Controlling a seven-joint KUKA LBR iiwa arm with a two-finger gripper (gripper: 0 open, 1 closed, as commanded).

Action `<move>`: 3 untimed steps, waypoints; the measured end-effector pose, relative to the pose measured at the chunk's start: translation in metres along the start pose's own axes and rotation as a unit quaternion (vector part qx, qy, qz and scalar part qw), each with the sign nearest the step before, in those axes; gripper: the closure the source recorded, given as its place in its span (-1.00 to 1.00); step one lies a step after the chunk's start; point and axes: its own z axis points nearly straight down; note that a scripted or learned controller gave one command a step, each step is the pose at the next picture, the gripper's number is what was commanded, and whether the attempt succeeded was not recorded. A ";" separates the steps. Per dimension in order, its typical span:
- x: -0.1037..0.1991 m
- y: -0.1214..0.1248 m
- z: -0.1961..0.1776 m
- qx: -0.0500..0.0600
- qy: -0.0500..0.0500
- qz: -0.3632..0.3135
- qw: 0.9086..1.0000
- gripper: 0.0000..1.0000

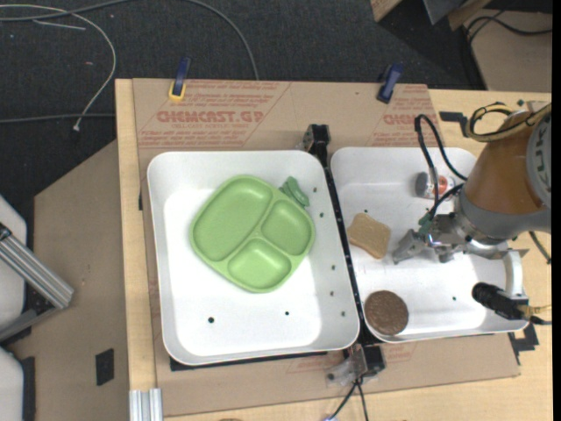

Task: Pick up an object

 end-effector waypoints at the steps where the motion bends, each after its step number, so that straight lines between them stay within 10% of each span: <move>1: 0.001 0.000 0.012 -0.002 0.000 0.000 1.000 -1.00; 2: 0.001 0.001 0.001 -0.003 0.000 0.000 1.000 1.00; 3: 0.010 -0.002 -0.056 -0.007 -0.002 -0.001 1.000 1.00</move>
